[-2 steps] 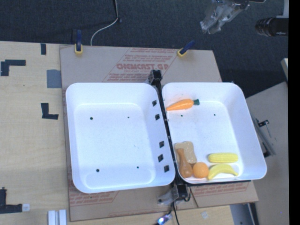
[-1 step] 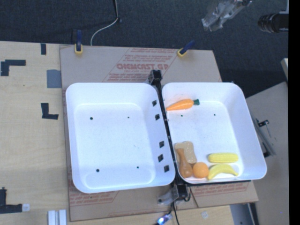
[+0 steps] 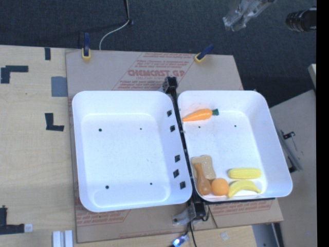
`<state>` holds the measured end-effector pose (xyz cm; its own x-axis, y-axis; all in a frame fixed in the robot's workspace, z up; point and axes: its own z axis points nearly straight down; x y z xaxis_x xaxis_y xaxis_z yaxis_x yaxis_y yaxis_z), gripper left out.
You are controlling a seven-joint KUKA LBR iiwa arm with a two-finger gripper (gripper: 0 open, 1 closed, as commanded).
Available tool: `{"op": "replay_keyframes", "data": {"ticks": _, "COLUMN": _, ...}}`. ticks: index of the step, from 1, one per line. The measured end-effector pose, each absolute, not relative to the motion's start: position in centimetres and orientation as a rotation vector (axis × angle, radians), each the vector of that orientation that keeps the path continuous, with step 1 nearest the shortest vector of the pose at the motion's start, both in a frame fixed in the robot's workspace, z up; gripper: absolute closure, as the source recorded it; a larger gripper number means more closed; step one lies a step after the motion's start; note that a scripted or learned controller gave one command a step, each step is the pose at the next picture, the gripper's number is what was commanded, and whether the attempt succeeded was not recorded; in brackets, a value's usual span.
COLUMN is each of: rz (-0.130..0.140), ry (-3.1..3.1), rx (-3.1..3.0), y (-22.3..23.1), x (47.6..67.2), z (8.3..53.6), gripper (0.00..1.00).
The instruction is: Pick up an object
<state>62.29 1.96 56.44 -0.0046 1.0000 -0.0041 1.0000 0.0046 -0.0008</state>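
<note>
The right bin [image 3: 267, 138] holds an orange carrot [image 3: 198, 115] with a green tip near its upper left corner. Along its front edge lie a tan block [image 3: 204, 166], a brown piece [image 3: 201, 183] under it, an orange ball [image 3: 220, 187], a yellow corn cob [image 3: 244, 173] and a yellow banana [image 3: 244, 188]. My gripper [image 3: 239, 13] hangs blurred at the top right, high above the dark floor and well behind the right bin, with nothing visible in it.
The left bin [image 3: 82, 138] sits beside the right one on a cardboard sheet [image 3: 149, 71] held by two clamps. A black clip row [image 3: 176, 148] joins the bins. A white cable [image 3: 118, 27] runs at the back.
</note>
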Motion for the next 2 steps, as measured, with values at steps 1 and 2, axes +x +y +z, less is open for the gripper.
{"op": "replay_keyframes", "data": {"ticks": 1, "rz": -0.005, "ry": 2.231, "rx": 2.219, "y": 9.5, "x": 66.8, "z": 53.1, "gripper": 1.0}}
{"op": "replay_keyframes", "data": {"ticks": 2, "rz": 0.0, "ry": 2.231, "rx": 2.214, "y": 16.5, "x": 66.8, "z": 53.4, "gripper": 1.0}}
